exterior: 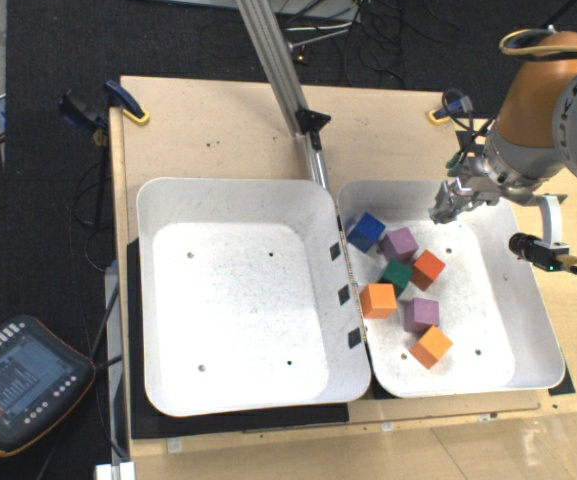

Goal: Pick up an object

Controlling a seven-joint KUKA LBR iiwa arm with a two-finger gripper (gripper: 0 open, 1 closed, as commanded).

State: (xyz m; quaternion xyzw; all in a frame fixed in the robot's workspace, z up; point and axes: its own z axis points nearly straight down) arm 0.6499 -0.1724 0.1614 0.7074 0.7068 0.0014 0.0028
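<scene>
Several small cubes lie in the right bin [513, 343]: a blue cube [366, 232], a purple cube [400, 243], a green cube [398, 274], a red-orange cube [428, 267], an orange cube [377, 299], a second purple cube [421, 313] and another orange cube [431, 346]. My gripper [449, 206] hangs over the bin's far part, to the right of the blue and purple cubes and clear of them. Nothing shows between its fingers.
The left bin [233, 293] lies beside the right one on the wooden bench. A slanted metal pole [273, 53] runs down to the gap between the bins. Clamps sit at the bench's far corners. A teach pendant [18, 383] rests at the lower left.
</scene>
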